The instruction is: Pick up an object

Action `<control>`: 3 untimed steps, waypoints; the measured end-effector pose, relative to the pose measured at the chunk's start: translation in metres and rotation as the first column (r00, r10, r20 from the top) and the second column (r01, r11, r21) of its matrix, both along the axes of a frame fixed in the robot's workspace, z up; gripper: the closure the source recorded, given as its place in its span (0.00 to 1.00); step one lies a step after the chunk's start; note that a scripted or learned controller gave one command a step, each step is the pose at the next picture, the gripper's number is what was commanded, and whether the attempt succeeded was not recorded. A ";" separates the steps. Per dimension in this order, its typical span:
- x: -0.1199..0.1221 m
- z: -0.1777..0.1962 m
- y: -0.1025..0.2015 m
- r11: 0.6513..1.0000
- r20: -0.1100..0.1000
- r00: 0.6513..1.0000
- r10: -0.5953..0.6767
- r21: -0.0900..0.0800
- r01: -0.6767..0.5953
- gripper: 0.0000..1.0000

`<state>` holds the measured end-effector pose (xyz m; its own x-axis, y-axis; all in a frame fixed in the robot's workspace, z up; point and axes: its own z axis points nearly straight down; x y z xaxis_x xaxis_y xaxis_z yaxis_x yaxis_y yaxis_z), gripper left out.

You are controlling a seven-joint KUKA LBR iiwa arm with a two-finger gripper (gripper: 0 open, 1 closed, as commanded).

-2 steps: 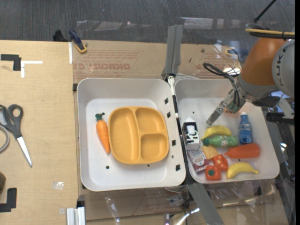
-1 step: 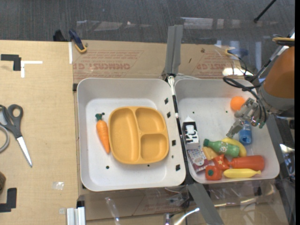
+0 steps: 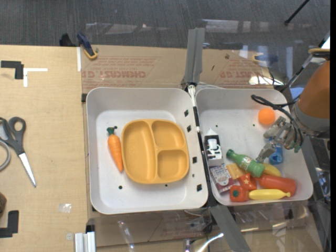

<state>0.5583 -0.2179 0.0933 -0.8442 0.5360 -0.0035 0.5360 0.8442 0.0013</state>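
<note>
The pincer (image 3: 274, 147) hangs slightly open and holds nothing; a small blue object (image 3: 276, 157) lies just below, a round orange ball (image 3: 266, 116) just above

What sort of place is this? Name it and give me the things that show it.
Probably a robotics lab workbench set up for pick-and-place trials. A grey arm's tool hangs over the right white bin full of toy food, the left bin holds a yellow divided plate, and scissors lie on the bench.

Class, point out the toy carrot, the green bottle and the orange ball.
carrot (image 3: 115, 150), camera view, middle of its orange body.
green bottle (image 3: 247, 164), camera view, middle of its body.
orange ball (image 3: 266, 116), camera view, its centre.
</note>
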 end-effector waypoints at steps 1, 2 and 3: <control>0.002 0.010 0.000 1.000 0.005 1.000 -0.001 0.000 0.001 1.00; -0.035 0.112 0.057 0.999 0.000 0.999 -0.036 0.000 0.036 1.00; -0.076 0.008 0.088 1.000 0.000 1.000 -0.027 0.001 0.027 1.00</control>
<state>0.4825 -0.1301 0.1010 -0.8295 0.5585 -0.0035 0.5585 0.8295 0.0018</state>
